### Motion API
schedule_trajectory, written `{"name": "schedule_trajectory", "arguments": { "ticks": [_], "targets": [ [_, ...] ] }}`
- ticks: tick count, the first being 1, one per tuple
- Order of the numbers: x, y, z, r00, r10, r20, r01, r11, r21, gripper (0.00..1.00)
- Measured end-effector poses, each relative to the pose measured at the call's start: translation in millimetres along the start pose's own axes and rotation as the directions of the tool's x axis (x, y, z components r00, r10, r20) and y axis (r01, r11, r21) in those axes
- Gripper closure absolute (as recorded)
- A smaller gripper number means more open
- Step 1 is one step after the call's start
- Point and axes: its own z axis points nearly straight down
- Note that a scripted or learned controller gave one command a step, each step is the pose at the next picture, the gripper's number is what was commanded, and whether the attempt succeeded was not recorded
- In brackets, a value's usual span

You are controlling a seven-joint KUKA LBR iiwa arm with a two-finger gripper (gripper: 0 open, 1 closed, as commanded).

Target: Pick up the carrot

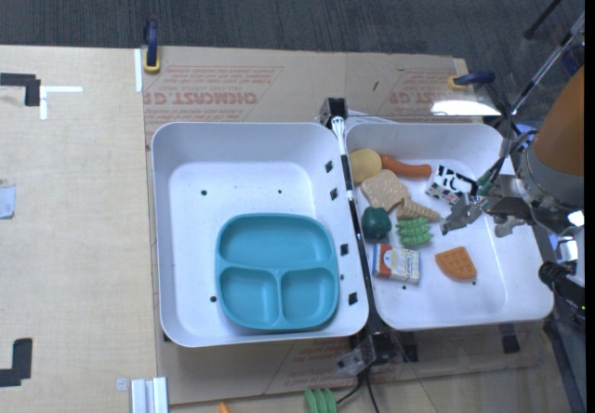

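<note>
The orange carrot lies near the back wall of the right bin, between a yellow round piece and a black-and-white item. My gripper hovers over the right part of that bin, in front of and to the right of the carrot and apart from it. Its fingers stand spread open, and I see nothing between them.
The right bin also holds a tan bread slice, a dark green piece, a green pod, a small box and an orange wedge. A teal divided plate sits in the left bin.
</note>
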Motion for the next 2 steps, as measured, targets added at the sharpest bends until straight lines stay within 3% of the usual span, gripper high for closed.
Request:
{"name": "schedule_trajectory", "arguments": {
  "ticks": [1,2],
  "targets": [
    [30,-9,131,0.981,-0.196,-0.004,0.196,0.981,-0.003,0.00],
    [-42,-5,125,0.990,-0.138,-0.001,0.138,0.990,-0.001,0.00]
  ]
}}
